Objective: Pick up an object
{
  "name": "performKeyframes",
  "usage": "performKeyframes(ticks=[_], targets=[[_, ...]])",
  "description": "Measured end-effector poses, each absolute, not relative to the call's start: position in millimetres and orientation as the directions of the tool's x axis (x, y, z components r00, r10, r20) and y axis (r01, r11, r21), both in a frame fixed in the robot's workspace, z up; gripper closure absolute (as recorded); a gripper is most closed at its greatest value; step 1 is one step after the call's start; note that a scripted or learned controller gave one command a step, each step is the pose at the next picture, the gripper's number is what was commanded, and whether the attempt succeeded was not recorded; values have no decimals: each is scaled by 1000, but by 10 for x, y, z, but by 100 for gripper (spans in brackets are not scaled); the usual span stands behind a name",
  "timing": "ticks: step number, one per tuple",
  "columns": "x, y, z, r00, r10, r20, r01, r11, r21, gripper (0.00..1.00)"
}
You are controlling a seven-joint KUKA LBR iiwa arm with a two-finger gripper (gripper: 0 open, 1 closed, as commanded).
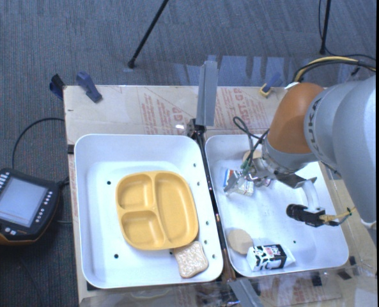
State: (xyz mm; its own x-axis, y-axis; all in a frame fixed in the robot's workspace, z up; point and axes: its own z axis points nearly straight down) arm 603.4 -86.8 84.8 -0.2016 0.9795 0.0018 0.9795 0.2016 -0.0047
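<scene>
1. The tool [248, 179] sits low in the right bin [333, 251], over a small blue-and-white packet [232, 181].
2. Tool state: cannot tell.
3. Nearer the camera than the tool lie a tan disc [239, 240] and a milk carton [269, 257].
4. Left of the tool, the left bin [93, 171] holds a yellow divided tray [156, 210].

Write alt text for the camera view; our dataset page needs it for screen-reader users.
A grey robot arm lowers its tool over a small packet in the right bin, which also holds a milk carton. The left bin holds a yellow divided plate.
</scene>
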Motion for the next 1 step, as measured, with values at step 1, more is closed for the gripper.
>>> performKeyframes(ticks=[1], targets=[[6029,-869,919,-203,979,4,979,203,-10,100]])
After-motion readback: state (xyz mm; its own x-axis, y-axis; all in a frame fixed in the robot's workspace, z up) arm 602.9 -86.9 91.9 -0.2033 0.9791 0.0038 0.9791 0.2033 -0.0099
